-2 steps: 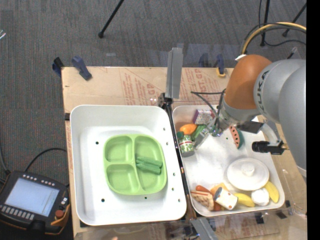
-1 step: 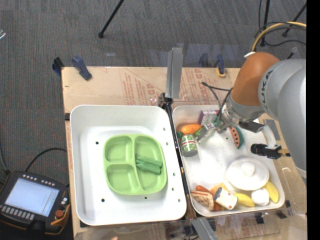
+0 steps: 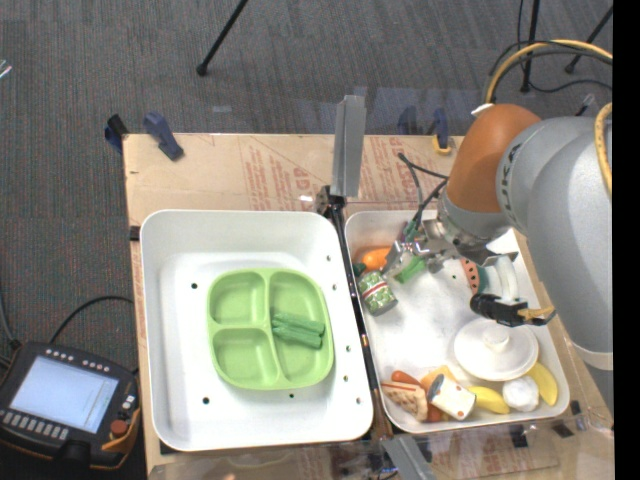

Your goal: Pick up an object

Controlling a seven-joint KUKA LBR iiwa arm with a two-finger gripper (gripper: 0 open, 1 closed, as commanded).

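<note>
i see the arm (image 3: 560,228) reaching in from the right, over the right bin (image 3: 556,400). its hand (image 3: 412,258) sits low near that bin's far left corner — i cannot tell how its grip stands. just beside it lie an orange piece (image 3: 375,258) and a small green-and-white can (image 3: 378,292), tilted, close to the bin's left wall. nearer the front of the same bin i see a white round lid (image 3: 495,350), a banana (image 3: 545,382), and a cluster of toy foods (image 3: 432,394) at the front edge. the left bin (image 3: 170,268) holds a green divided plate (image 3: 240,313), and a dark green object (image 3: 298,328) lies across its right compartments. both bins rest on the worktop (image 3: 240,173) — a pendant (image 3: 65,398) sits off to the lower left.
</note>
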